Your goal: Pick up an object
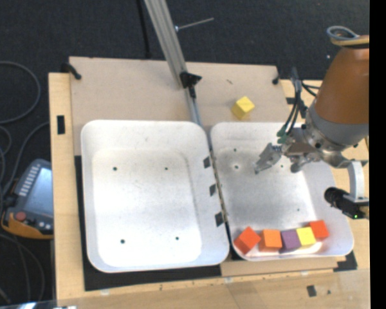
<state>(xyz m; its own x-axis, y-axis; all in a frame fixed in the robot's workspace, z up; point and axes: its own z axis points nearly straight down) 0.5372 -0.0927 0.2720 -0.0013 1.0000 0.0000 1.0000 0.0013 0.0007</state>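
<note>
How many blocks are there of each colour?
Orange-red blocks: 2
Orange blocks: 1
Purple blocks: 1
Yellow blocks: 2, one in the right bin and one outside on the bench
Total: 6

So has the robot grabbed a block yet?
Not yet. Nothing looks picked up: five blocks lie in a row along the near edge of the right bin, and a yellow cube sits on the bench behind it. The gripper hangs over the bin's middle, apart from the blocks, with nothing between its fingers. Going to a block, gripping and lifting are all left.
</note>
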